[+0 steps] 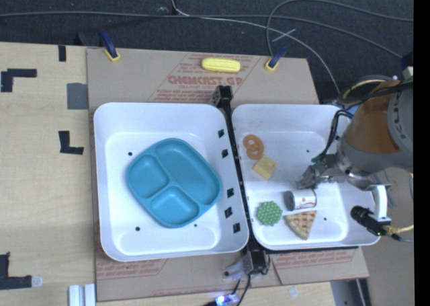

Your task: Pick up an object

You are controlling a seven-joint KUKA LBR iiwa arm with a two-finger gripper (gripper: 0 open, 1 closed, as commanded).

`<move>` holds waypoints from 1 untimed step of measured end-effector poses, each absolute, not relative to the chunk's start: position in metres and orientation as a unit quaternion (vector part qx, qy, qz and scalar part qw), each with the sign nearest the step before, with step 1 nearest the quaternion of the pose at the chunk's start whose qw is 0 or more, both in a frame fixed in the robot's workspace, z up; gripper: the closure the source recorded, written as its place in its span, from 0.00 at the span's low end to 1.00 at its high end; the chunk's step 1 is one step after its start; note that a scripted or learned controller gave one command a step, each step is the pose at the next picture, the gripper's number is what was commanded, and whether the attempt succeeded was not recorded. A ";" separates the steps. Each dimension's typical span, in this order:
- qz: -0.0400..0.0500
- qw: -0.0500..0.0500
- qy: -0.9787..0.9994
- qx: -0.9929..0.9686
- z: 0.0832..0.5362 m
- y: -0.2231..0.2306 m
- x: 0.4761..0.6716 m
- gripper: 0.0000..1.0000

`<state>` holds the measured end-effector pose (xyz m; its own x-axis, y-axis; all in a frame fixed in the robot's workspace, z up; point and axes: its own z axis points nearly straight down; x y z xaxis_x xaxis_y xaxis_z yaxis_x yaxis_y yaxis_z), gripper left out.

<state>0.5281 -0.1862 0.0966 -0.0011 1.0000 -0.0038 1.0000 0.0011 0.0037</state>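
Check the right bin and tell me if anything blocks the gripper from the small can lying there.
Nothing visible does. The gripper sits just above the can, which lies on its side in the right bin. The waffle slice and green ball lie beyond it.

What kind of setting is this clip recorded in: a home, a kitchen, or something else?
Most likely a robotics lab test bench, not a kitchen. Two white bins sit on clamped cardboard, cables trail across the dark floor behind, and the food looks like toys: a pizza slice, a pretzel, a blue divided plate.
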 end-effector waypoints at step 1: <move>0.001 0.001 0.708 0.706 0.150 -0.176 0.528 1.00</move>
